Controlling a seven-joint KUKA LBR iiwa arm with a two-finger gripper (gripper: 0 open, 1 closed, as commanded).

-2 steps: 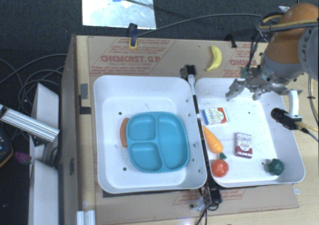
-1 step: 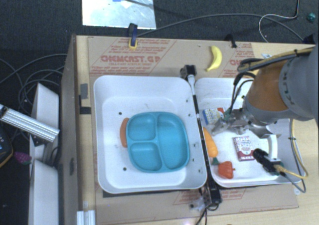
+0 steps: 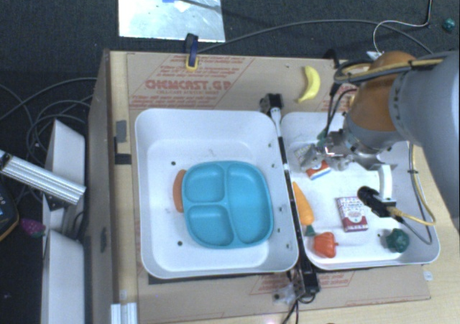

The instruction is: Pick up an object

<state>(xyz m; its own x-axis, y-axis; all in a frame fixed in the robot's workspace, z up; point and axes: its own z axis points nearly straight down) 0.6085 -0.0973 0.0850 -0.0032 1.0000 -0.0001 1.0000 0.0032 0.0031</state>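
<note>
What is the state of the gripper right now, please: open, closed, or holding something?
Gripper: cannot be told. It sits low in the right bin, just above a small red, white and blue object.

Blue tray (image 3: 228, 204), yellow banana (image 3: 310, 84), orange carrot (image 3: 303, 204)

Robot lab: cardboard-topped bench (image 3: 215, 78), loose cables (image 3: 43, 100)

Cardboard-topped bench (image 3: 215, 75), two white bins (image 3: 154, 172) side by side, banana (image 3: 310, 83) near back edge
</note>
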